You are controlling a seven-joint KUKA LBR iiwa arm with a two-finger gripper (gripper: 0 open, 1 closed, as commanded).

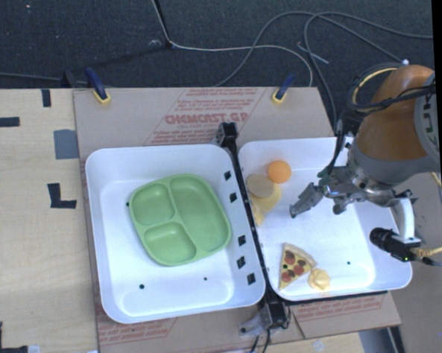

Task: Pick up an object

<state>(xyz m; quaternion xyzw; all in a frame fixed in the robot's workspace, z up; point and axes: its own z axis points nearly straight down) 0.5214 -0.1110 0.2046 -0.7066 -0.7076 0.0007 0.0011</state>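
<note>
The right bin (359, 231) holds an orange ball (279, 171), a tan round piece (260, 186) lying on a yellow piece (265, 203), a pizza slice (293, 264) and a small yellow lump (318, 279). My gripper (321, 201) hangs over the middle of this bin, right of the tan and yellow pieces and above the pizza slice. Its fingers (303, 205) stand apart with nothing between them, so it is open.
The left bin (109, 238) holds a green divided plate (179, 218). A black divider (240, 208) runs between the bins. The arm's orange band (396, 116) looms over the right bin's far right side. Cables lie on the dark floor behind the bench.
</note>
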